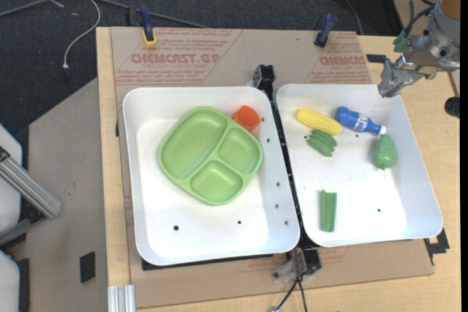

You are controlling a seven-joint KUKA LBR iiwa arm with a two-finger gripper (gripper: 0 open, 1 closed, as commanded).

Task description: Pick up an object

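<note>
Over in the right bin [409, 219] lay the things on offer: a toy corn cob [319, 121] toward the far left part, with a small green pea pod [322, 142] touching its near side, a blue bottle with a white cap [358, 121] just beside the cob to the right, a bumpy green vegetable [385, 153] nearer the right wall, and a flat green stick [327, 210] lying apart toward the near edge. None of them was lifted. Above the bin's far right corner hung the hand [391, 82], pointing down and clear of every object; it had hold of nothing, and how far it stood open I could not tell from that angle. The left bin [146, 230] carried a green divided plate [210, 155], tilted askew, with a small orange object [247, 117] touching its far corner. Both bins sat side by side on a cardboard sheet [205, 55] clamped to the tabletop [439, 157].
</note>
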